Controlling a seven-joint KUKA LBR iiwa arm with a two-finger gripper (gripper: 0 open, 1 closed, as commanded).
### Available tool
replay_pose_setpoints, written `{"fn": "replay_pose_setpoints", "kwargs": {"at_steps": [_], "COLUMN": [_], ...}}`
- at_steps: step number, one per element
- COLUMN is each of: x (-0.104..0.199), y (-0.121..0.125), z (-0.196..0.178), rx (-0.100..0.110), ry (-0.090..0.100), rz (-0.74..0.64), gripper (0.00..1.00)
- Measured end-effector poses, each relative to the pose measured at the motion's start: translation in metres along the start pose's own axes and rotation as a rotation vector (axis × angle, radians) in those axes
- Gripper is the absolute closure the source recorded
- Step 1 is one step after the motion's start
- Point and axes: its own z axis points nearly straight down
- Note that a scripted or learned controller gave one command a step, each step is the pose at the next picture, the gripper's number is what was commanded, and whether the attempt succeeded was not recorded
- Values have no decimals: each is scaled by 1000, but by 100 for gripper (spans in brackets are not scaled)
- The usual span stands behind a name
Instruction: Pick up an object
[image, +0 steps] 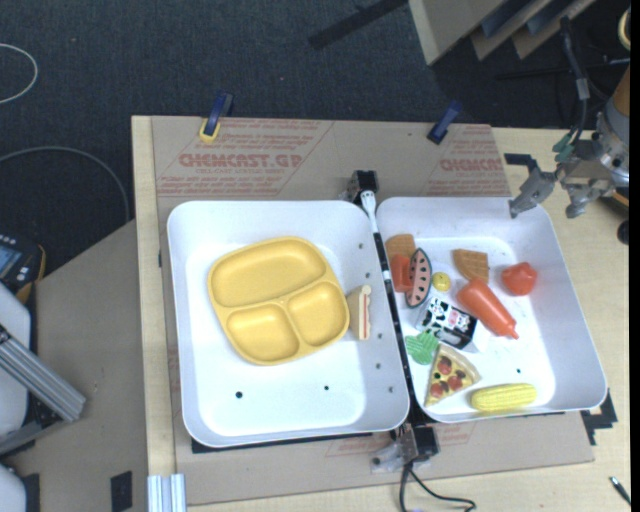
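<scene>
On the left sits a shallow white plastic bin, and in it lies a yellow plastic plate with three compartments, set a little toward the bin's far side and turned at a slant. Just beside the plate's right edge, close to the bin's right wall, lies a small toy hot dog in a pale bun, lengthwise along that wall. A black strip runs between the two bins. The second white bin holds the cluster of toy food: near its left wall a tan slab like a slice of bread, a red piece just below it, and a watermelon slice with black seeds leaning beside them. Further down come a small yellow round piece, a black-and-white patterned carton, a green leafy piece and a pizza slice. Toward the middle sit a brown wedge and an orange carrot lying at a slant; a red tomato rests apart to the right, and a yellow corn cob lies along the near wall. The grey two-finger gripper hangs over the bin's far right corner, above the rim, its fingers spread apart with nothing between them, well away from the toys.
</scene>
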Motion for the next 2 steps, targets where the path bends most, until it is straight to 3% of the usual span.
{"fn": "replay_pose_setpoints", "kwargs": {"at_steps": [1,2], "x": [1,-4], "y": [3,5], "z": [-8,36], "rx": [-14,-8], "ry": [-3,-2], "rz": [-3,-3], "gripper": [0,0]}}
